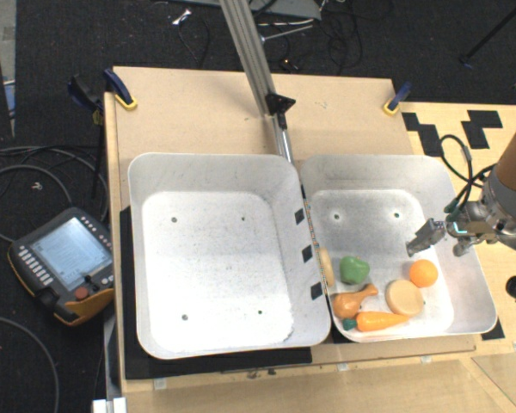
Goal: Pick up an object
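Note:
Several toy foods lie in the front of the right bin: a green piece, an orange ball, a beige round piece, an orange carrot and a tan drumstick-shaped piece. My gripper hangs over the right side of this bin, just behind and above the orange ball. Its two fingers stand apart, so it is open, and nothing is between them.
The left bin sits beside the right one. A thin tan stick lies along the right bin's left wall. A metal pole slants over the bench's back. A teach pendant lies on the floor at left.

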### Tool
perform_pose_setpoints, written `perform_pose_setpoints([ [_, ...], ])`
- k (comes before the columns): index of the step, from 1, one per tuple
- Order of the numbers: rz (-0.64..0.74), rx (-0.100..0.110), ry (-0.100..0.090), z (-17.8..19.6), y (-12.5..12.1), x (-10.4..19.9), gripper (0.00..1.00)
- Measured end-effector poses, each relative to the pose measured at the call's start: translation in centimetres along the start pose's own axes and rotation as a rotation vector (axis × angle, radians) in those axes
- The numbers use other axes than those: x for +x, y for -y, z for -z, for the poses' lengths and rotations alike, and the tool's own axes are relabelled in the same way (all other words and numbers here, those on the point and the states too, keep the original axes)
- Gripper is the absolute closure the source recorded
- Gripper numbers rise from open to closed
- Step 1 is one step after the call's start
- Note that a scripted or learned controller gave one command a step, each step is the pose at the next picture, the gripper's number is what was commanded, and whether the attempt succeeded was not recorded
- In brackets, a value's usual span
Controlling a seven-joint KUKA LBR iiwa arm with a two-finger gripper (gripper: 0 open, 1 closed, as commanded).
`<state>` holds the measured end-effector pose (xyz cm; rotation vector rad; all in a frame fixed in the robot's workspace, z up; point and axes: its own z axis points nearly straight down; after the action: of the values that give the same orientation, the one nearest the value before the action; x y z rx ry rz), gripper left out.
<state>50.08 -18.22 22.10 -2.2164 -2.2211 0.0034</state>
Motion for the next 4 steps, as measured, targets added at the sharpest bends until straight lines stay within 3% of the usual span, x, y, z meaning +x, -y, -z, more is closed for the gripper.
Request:
perform_pose_setpoints([
  [1, -0.002, -0.004, 0.001, 0.2, -0.1, 0.0, 0.00],
  [2, -0.002, 0.001, -0.001, -5.3, -0.4, 1.0, 0.00],
  [3, 0.000, -0.030, 0.013, -8.7, -1.4, 0.0, 0.00],
  [4, -0.003, -0.006, 0.003, -12.7, -1.5, 0.0, 0.00],
])
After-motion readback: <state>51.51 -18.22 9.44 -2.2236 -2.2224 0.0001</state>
